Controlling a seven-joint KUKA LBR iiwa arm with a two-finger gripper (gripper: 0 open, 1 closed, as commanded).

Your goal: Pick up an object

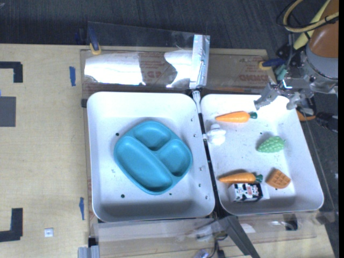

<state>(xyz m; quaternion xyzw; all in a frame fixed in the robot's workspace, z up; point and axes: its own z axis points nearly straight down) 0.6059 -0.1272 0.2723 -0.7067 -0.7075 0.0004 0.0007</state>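
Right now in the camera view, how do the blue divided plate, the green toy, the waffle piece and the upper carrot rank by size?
1. Blue divided plate, by far.
2. Upper carrot.
3. Green toy and waffle piece look about alike, so I won't rank them.

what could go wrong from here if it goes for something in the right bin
1. The lower carrot, the black-and-white carton and the waffle piece lie close together, so a grab there could nudge a neighbour or close on two.
2. The upper carrot is slim and tapered; it may roll out as the fingers close.
3. The gripper hangs at the right bin's far rim, so a careless descent might clip that wall.
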